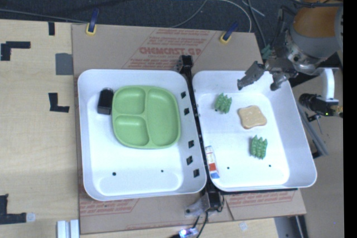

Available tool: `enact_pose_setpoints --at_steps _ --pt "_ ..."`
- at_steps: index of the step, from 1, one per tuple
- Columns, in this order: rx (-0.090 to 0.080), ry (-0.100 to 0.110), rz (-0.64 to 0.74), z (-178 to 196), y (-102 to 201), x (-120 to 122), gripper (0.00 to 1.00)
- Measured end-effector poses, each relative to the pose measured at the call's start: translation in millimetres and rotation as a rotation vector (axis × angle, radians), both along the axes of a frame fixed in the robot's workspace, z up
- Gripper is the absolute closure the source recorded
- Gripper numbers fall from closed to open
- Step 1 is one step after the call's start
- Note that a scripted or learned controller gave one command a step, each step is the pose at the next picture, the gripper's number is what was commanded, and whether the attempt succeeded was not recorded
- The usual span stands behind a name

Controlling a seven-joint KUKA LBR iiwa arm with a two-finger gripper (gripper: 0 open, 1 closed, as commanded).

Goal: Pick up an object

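Gripper (261,79): seen above the far rim of the right bin (290,120), fingers spread wide, nothing between them. Tan bread-shaped piece (251,116): lying in the right bin, below the gripper and apart from it. Green studded piece (223,102): placed down and to the left of the gripper, just beside the tan piece. Second green studded piece (258,146): found farther below the gripper, past the tan piece. Small red-and-white packet (210,160): set at the right bin's left wall, well apart from the gripper. Green divided plate (146,117) and black block (105,101): held in the left bin (95,142), far to the gripper's left.
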State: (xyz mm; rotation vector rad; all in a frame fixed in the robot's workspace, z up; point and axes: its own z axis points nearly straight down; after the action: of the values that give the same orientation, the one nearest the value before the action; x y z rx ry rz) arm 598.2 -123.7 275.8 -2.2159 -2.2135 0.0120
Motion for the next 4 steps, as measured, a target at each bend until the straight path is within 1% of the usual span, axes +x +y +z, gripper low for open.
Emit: enact_pose_setpoints --at_steps 1,4 --pt "-0.001 -0.011 0.003 6.1 0.2 1.8 0.0" --pt "-0.002 -0.006 0.002 -126.0 -2.8 -1.3 0.0"
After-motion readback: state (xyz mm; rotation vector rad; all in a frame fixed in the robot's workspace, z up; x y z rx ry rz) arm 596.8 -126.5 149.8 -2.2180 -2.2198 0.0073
